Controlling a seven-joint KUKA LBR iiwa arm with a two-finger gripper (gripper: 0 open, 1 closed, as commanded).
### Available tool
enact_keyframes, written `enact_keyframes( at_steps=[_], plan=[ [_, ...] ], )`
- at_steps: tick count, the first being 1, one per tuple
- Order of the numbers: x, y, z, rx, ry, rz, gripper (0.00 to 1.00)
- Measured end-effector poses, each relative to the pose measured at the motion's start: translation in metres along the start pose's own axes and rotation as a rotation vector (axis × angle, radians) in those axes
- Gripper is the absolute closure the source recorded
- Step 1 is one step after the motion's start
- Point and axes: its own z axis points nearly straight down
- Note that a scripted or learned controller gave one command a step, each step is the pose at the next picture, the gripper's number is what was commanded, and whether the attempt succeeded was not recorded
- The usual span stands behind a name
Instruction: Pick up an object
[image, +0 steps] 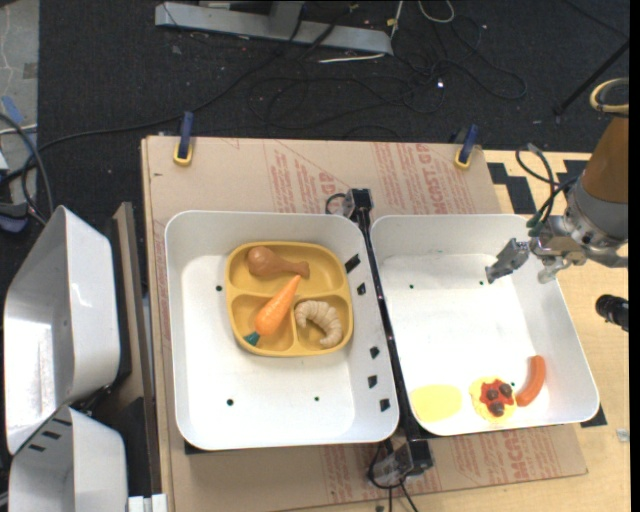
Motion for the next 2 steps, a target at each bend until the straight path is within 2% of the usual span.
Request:
enact_keyframes(
  at_steps=[1,2],
  plan=[
    [0.001,0.003,-0.009,-0.014,-0.004,-0.003,0.00],
    [0.000,0.011,0.038,-0.010,-0.002,-0.006,0.00]
  ],
)
